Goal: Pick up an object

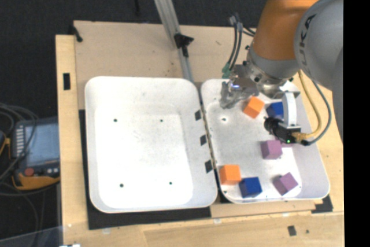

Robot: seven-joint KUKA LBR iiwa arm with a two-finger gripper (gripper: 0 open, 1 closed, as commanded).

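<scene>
The arm reaches in from the right, its gripper (231, 92) low over the far left corner of the right bin (231, 136). Whether the claw is wide or narrow I cannot tell (the fingers are a blurred grey mass). An orange block (252, 107) lies just right of the gripper, a blue block (276, 109) beside it. Farther toward the near side sit a purple block (271, 149), a second orange block (230, 173), another blue block (250, 186) and a second purple block (285, 183). The left bin (144, 142) lies alongside.
</scene>
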